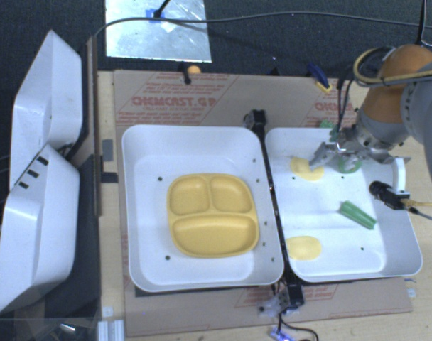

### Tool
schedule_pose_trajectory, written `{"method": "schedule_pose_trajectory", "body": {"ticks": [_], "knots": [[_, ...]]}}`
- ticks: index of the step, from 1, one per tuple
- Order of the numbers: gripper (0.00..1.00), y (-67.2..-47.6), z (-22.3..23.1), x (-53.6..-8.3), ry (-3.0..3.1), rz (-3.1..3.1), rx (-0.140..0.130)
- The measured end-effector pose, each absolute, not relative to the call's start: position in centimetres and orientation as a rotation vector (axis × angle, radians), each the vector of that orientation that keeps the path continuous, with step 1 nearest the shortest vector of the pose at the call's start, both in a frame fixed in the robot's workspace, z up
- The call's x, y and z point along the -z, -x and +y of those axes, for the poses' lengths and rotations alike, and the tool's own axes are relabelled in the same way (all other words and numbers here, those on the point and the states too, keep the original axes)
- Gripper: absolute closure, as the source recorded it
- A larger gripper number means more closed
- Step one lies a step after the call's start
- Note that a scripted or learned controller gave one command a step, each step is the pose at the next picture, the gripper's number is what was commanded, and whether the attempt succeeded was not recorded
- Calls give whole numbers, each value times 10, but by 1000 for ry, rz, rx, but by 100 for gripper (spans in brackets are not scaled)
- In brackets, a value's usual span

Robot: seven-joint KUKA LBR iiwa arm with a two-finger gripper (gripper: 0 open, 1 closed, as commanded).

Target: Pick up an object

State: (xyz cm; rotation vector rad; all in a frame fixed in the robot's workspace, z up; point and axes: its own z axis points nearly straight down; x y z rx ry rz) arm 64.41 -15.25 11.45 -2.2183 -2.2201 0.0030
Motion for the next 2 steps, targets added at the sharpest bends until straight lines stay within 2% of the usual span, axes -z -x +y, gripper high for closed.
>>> {"method": "schedule_pose_trajectory", "body": {"ticks": [1,2], "knots": [[0,-644,-152,-83,2220,-2222,-1],[100,-645,-152,-96,2222,-2225,3]]}}
